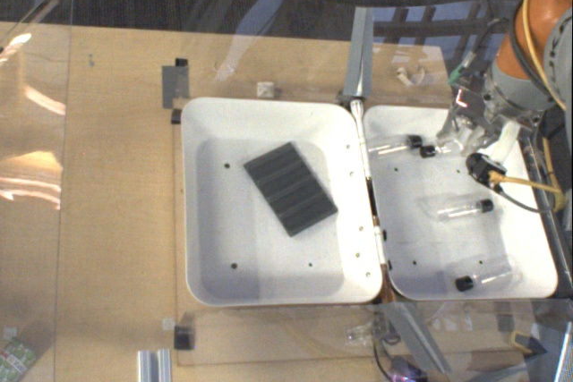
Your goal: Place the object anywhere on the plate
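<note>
The plate (291, 188) is a dark grey ribbed rectangle lying flat and askew in the left bin (201, 219). 3 clear tubes with black caps (398, 144) (466, 208) (481, 278) lie in the right bin (537, 237).

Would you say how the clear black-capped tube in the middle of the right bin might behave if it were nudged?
The clear, black-capped cylindrical tube lies on its side, so it would probably roll. It looks thin and see-through, so likely light, perhaps slippery. The right white bin has a smooth-looking floor that would hardly stop it.
</note>
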Robot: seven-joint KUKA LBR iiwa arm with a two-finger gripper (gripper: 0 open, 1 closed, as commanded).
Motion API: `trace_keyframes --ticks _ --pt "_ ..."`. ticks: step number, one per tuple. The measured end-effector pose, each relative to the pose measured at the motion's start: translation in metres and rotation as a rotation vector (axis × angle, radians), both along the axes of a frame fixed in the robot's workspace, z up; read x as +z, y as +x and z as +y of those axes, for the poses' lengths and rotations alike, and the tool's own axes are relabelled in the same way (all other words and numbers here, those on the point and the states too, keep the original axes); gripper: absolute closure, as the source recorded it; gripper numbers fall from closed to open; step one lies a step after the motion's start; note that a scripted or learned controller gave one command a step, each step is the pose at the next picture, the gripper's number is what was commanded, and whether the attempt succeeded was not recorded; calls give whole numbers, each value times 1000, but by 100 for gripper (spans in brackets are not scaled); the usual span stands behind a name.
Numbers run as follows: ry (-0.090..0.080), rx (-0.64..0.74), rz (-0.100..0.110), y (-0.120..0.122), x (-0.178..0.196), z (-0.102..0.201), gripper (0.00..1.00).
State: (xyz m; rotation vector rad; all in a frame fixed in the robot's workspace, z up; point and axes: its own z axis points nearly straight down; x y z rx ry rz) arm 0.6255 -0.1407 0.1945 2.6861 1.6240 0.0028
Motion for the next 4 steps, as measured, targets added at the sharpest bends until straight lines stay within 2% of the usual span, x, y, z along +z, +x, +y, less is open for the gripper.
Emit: trace_keyframes --ticks 1,2,3,4 --pt "1 -228 0 35 46 -14 100" --pt "1 -206 1 39 78 -1 100" --pt "1 7 2 33 72 32 100" --pt "0 23 0 44 77 29 100"
